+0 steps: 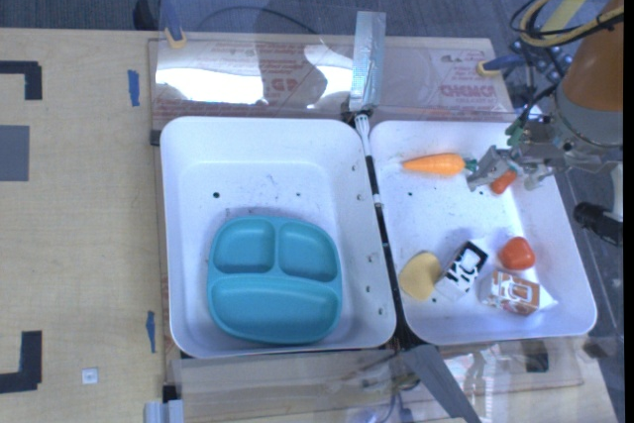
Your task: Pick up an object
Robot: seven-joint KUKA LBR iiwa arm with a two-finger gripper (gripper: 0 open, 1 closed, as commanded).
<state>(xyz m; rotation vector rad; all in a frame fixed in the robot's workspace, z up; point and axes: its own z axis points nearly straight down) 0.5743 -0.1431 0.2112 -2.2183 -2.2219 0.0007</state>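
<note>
Two shallow white plastic bins sit side by side on a pale wooden bench. The left bin holds a teal plastic divided plate with three compartments, lying toward its near edge. The right bin holds the loose objects: an orange plastic carrot lying flat near the far wall, a yellow rounded piece by the divider, a small black-and-white carton just beside it, an orange-red ball and a clear-wrapped brown and white packet touching below the ball. The grey arm, orange band above its wrist, reaches in from the right, with its two-finger gripper low over the far right part of that bin, just beside the carrot's thick end. A small red-orange piece shows right at the metal fingers, but whether they grip it, and how wide they stand, cannot be told from this slant. Yellow and black cables loop above the arm.
</note>
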